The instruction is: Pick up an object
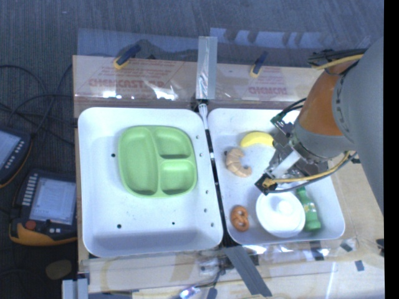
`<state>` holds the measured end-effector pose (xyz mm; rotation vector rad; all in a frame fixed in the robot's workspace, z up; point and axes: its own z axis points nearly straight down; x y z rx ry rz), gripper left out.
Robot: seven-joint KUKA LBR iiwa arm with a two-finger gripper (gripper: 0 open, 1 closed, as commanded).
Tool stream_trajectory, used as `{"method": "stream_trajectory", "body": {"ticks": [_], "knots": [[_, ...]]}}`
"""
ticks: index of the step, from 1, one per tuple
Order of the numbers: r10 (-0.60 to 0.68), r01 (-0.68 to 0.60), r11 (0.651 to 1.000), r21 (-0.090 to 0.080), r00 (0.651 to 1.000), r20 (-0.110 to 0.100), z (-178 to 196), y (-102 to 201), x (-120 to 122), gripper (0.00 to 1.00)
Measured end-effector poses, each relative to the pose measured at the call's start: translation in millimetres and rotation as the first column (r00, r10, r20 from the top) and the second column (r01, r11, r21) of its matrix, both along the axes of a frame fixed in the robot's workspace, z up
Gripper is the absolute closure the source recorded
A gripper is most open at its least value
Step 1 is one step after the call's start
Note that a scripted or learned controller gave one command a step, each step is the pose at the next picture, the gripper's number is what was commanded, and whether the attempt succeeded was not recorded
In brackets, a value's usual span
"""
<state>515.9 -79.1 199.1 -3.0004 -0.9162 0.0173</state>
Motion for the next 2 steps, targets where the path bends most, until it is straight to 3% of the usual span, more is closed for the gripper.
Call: {"method": "stream_trajectory", "body": {"ticks": [1, 2], "knots": [[-0.028, 0.028, 1.0, -0.002, 1.0, 0.005, -61, -26, 19, 1.0], [-0.253, 0.253, 0.967, -0.004, 0.967, 0.007, 4, 17, 46, 1.0]]}}
